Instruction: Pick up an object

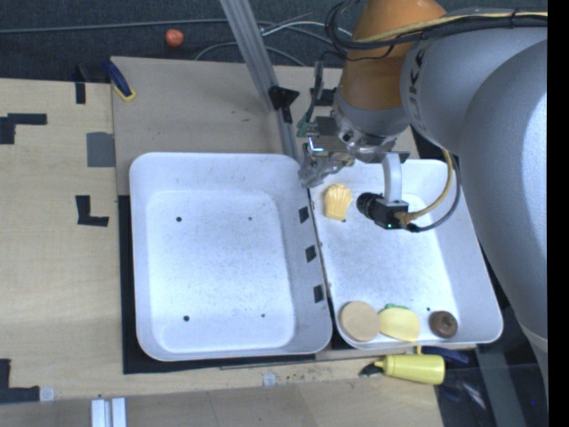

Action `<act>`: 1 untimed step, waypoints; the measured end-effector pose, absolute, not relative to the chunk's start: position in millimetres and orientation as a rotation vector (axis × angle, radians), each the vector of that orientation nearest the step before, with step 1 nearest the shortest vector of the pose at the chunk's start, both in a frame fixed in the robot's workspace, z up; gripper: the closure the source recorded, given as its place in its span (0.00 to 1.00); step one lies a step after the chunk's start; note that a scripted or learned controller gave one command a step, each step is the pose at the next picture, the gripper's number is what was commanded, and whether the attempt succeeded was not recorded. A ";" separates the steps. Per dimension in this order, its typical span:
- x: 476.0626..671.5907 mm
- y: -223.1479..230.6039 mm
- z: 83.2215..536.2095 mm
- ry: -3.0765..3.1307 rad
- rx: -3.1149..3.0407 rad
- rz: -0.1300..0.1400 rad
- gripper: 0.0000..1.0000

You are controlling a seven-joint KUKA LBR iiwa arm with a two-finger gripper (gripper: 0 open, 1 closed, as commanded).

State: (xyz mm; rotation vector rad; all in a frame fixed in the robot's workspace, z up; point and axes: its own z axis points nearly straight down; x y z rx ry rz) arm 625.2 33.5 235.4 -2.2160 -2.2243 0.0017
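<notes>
My gripper [322,164] hangs over the far left corner of the right bin [462,265], under the grey arm and its orange band. Just below and to the right of it sits a small ridged yellow object [337,202], on or close above the bin floor; whether the two touch is unclear. Along the near edge of the same bin lie a tan round disc [360,320], a yellow-green object [400,322] and a small brown round piece [443,324].
The left bin [142,238] sits beside the right one, and they share a raised middle rim. A slanted metal pole [258,60] stands behind the gripper. A yellow tool [414,367] lies outside the front edge. An orange ball [174,36] rests far back.
</notes>
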 end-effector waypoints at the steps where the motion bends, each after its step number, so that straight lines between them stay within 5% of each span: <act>1: 623.4 78.6 225.4 -2.225 -2.216 0.001 1.00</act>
